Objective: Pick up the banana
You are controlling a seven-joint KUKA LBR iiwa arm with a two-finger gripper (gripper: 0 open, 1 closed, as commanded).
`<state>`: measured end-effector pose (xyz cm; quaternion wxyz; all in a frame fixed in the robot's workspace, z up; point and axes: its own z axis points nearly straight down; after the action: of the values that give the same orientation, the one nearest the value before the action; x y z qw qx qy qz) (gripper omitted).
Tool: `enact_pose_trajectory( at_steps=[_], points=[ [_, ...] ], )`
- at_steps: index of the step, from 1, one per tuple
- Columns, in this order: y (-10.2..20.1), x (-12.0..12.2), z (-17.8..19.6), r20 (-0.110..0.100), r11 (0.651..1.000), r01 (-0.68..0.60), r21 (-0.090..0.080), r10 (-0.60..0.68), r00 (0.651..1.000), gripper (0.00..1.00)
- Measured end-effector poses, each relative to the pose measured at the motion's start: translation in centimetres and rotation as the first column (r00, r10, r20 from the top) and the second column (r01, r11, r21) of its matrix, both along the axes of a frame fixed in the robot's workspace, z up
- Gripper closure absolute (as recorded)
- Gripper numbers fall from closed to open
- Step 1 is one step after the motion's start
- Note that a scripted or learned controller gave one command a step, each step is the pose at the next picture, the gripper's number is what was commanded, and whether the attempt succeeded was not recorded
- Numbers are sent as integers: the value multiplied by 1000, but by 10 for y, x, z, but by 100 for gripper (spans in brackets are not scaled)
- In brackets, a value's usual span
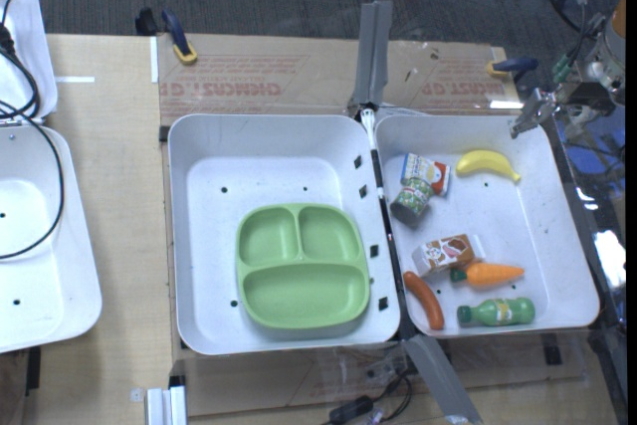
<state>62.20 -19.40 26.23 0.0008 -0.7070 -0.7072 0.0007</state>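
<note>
1. The banana [488,164] lay loose near the back of the right bin [557,244], apart from the other toys.
2. The gripper [542,109] hung over that bin's back right rim, just beyond the banana, holding nothing.
3. Its finger spread could not be told.
4. It probably stood ready to descend.

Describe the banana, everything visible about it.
The banana is a small, smooth, bright yellow piece that looks like plastic toy fruit, whole and unpeeled. It lies flat on the floor of the right bin, in the far part near the back wall, curved in an arch with both ends pointing toward the near side. Nothing touches it: the carton lies apart to its left, and the claw is beyond the bin's far right corner, clear of it.
</note>
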Motion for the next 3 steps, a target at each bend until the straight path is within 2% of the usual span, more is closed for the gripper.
enact_pose_trajectory(
  at_steps=[1,2,3],
  points=[
    [-19,23,-161,-5,998,54,11,-54,999,0],
    [3,19,-170,0,956,295,-1,-295,956,0],
    [3,16,-164,-11,956,292,-4,-292,956,100]
  ],
)
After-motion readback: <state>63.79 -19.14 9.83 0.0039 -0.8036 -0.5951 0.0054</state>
